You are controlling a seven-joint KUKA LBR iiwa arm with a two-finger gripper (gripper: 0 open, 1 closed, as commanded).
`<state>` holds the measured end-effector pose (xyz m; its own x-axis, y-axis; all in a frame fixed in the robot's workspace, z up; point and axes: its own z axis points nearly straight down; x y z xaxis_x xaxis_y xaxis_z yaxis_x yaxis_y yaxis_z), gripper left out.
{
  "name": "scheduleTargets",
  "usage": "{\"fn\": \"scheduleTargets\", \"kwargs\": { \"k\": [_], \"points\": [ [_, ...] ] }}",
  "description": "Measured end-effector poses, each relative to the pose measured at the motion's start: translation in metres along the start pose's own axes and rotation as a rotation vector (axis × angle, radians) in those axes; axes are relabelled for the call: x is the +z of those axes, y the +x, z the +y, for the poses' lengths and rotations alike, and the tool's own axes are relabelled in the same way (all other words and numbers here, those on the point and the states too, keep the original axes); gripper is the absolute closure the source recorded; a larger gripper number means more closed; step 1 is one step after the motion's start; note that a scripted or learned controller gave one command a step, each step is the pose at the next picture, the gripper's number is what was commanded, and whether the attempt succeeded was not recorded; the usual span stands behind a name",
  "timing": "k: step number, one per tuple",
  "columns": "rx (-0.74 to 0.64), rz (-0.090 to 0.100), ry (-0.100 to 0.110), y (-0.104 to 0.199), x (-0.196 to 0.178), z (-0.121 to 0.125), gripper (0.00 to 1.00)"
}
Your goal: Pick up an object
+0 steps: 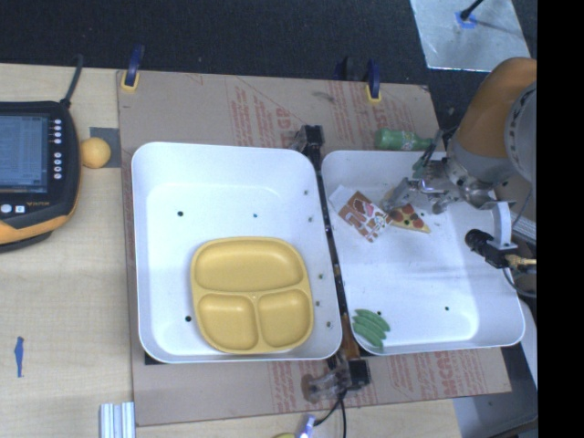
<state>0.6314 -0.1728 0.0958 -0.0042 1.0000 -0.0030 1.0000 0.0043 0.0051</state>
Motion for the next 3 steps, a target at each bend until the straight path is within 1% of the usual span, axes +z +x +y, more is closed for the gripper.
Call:
{"fn": "scheduleTargets", "kwargs": {
  "k": [1, 2, 3],
  "points": [
    [-0.003, 0.001, 0.001, 0.0, -0.01, 0.0, 1.0],
    [0.001, 0.003, 0.009, 0.008, -0.027, -0.051, 1.0],
    [0.0, 0.004, 0.007, 0.091, -0.097, -0.047, 1.0]
  ]
}}
